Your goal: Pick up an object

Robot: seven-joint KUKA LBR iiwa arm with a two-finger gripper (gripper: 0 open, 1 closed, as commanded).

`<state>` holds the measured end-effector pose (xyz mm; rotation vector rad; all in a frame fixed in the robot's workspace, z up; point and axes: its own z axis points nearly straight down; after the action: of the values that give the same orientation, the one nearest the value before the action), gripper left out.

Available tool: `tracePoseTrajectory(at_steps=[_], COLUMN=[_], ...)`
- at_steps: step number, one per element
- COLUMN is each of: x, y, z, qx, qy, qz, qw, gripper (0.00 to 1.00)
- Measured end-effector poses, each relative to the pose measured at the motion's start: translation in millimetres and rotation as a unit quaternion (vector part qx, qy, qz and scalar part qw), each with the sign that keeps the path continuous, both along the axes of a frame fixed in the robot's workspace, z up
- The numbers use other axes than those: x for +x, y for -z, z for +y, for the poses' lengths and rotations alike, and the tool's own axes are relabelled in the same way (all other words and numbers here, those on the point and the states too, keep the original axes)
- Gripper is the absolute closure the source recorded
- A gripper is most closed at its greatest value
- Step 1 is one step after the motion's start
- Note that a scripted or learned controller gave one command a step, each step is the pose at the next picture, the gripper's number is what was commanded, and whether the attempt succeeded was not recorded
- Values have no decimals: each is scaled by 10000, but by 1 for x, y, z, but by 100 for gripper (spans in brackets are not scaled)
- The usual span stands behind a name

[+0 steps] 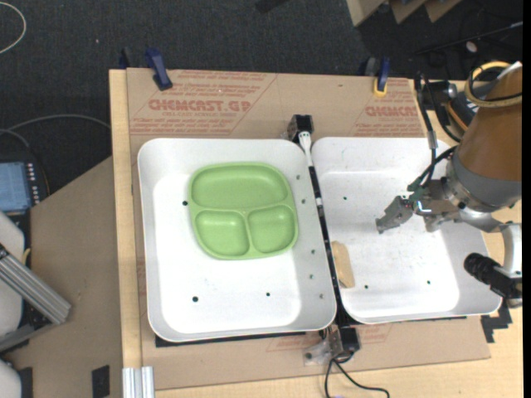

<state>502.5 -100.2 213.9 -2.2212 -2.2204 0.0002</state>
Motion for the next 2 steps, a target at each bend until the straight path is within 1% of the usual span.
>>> tracePoseTrajectory(at_steps=[1, 2], x=[1, -12], y=[-11, 8], z=[0, 73], qx=[-5, 16], qy=[-1, -35], qz=[-14, 25], qw=[10000, 10000], gripper=[100, 100])
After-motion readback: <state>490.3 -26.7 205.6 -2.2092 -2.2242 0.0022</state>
